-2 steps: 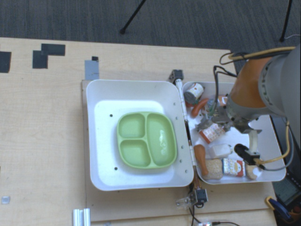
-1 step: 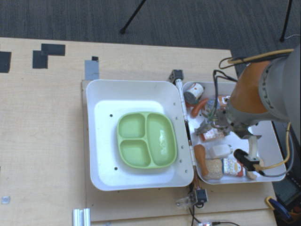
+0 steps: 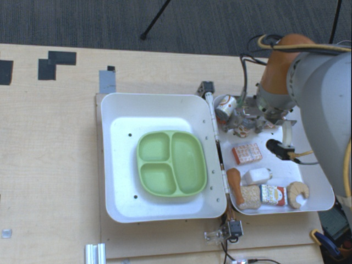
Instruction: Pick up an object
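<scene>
The jaws are down in the upper left corner of the right-hand white bin, hanging from the grey arm with its orange band. Are they spread or pinched? I cannot tell, it's a tangle of metal down there. Just beside them, up and to the left, lies a shiny silver can, a tilted cylinder. Below them lies a flat red-and-white packet, then a smooth white block. Along the bin's lower edge there's a long orange sausage shape, a grainy beige square, a small printed box and a round tan biscuit. Further left, the other bin holds a glossy pale green divided plate with three compartments. Both bins sit on the pale wood-grain surface.
</scene>
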`<state>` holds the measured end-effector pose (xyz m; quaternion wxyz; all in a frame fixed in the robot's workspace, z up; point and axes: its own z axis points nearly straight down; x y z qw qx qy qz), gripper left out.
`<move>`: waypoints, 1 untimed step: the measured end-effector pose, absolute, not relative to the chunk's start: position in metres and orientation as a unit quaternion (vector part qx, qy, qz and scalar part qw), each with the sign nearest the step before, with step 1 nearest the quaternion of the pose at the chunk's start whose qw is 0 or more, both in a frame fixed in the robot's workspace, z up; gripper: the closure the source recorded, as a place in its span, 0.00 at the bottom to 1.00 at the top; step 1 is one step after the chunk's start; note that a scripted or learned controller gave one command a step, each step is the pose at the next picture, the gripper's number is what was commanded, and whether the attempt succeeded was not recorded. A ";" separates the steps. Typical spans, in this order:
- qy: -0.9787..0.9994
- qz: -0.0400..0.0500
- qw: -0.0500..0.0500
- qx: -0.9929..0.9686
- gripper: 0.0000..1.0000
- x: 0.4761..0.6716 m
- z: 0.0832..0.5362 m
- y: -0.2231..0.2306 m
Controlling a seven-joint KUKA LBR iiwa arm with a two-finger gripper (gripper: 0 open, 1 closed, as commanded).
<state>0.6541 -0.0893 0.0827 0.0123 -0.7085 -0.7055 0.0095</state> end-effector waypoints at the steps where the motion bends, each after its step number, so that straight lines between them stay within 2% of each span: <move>1: -0.708 0.010 0.012 -0.706 1.00 0.654 0.093 -0.089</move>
